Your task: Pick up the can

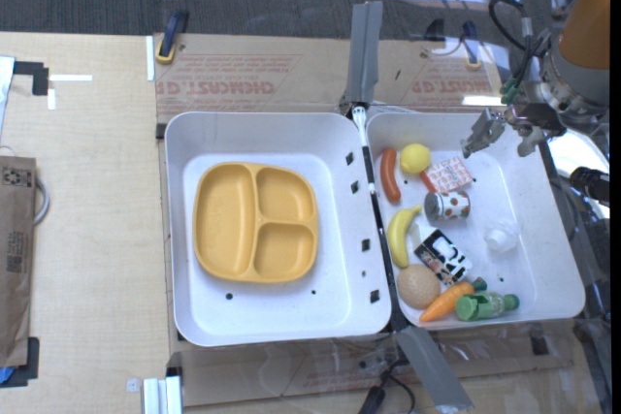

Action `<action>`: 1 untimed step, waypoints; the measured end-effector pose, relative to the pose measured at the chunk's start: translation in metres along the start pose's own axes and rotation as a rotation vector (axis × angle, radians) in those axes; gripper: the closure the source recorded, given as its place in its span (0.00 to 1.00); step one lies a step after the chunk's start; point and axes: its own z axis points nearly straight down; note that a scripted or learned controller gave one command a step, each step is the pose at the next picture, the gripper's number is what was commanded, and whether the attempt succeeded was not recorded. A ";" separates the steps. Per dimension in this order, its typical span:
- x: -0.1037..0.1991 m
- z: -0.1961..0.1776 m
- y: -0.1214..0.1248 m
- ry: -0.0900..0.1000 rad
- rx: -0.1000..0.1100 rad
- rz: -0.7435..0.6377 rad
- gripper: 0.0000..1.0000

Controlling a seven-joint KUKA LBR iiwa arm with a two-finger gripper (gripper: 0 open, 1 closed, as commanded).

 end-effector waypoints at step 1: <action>0.004 -0.085 0.020 -0.001 -0.002 -0.058 0.00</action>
